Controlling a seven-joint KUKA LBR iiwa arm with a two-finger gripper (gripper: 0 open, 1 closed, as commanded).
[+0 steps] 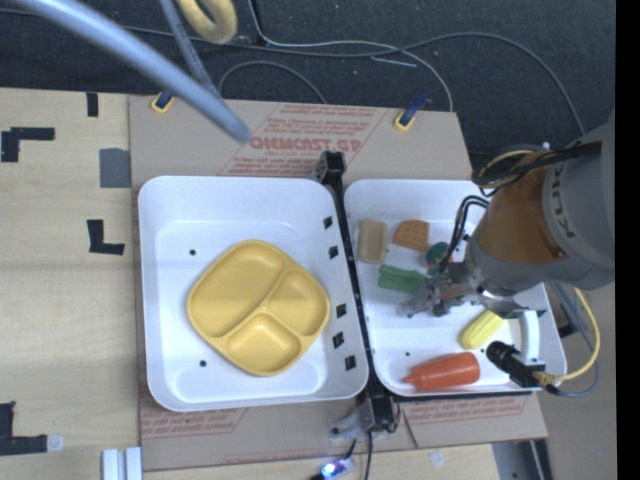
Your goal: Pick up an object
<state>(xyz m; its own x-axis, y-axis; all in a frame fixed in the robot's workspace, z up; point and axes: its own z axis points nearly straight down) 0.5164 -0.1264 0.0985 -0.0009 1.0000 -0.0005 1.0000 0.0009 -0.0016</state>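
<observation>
My gripper (428,298) reaches from the right into the right bin (400,194), low over its middle. Just left of its tips lies a green object (398,279), touching or nearly touching them. A small teal piece (437,253) sits right above the gripper. Farther back lie a beige block (372,240) and an orange-brown piece (411,234). A yellow object (481,329) lies under the wrist, and a red-orange object (443,372) rests near the bin's front wall. Nothing shows between the fingers.
The left bin (160,268) holds a yellow divided plate (259,307). A black divider (345,278) runs between the bins. The arm's orange band (520,218) and grey body hang over the right bin's right side. Cables trail behind the bins.
</observation>
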